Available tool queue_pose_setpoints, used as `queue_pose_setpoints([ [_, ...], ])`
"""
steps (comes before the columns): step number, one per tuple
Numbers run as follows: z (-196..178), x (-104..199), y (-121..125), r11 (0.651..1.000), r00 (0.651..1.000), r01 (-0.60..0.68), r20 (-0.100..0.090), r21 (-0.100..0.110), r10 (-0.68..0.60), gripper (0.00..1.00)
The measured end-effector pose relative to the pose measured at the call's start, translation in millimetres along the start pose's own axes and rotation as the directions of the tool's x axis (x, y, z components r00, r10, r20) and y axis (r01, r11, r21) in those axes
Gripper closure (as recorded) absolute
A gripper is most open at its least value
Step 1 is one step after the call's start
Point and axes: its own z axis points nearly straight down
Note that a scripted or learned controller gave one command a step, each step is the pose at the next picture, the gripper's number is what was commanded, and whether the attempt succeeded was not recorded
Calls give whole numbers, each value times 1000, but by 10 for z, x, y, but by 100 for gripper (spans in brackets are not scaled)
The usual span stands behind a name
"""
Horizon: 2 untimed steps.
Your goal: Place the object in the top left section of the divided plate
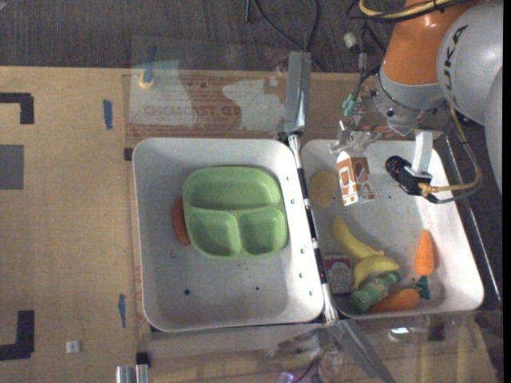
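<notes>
Pincer at 1 o'clock over right bin, clamped on small orange-white carton hanging from its tips. Green divided plate mid left bin, w/ orange item touching its 9 o'clock edge. Bananas, carrots toward 5 o'clock.

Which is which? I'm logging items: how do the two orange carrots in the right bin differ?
The upright orange carrot near the right wall stands lengthwise, alone. The lying orange carrot at the bottom rests crosswise, touching the green item. Both are orange toy carrots with green tops.
</notes>
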Motion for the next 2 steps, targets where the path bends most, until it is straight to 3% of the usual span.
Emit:
queue_pose_setpoints([
  [1, 263, 648, -625, 985, 985, 170, -4, 5, -170, 100],
  [2, 261, 1275, -346, 993, 993, 117, -2, 1, -117, 100],
])
